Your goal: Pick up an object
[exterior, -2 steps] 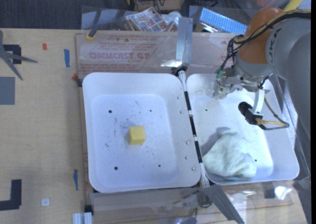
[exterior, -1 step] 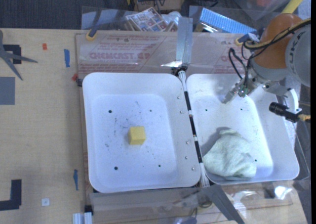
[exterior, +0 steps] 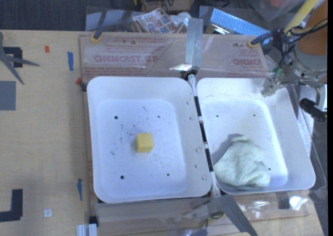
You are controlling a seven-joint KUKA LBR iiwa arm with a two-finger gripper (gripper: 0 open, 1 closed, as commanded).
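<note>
At the right bin's [exterior: 291,125] far corner, pincer [exterior: 268,89], grip state unclear, yellow block [exterior: 144,143] in left bin [exterior: 104,125]

Smooth white plastic bins [exterior: 104,94], crumpled pale cloth [exterior: 241,163], matt yellow block [exterior: 144,143]

**Count of things on the bench**

Two white bins are seen side by side: a left bin [exterior: 104,99] and a right bin [exterior: 291,141]. One yellow block [exterior: 144,143] is counted in the left bin. One crumpled pale cloth [exterior: 242,163] is counted in the right.
</note>
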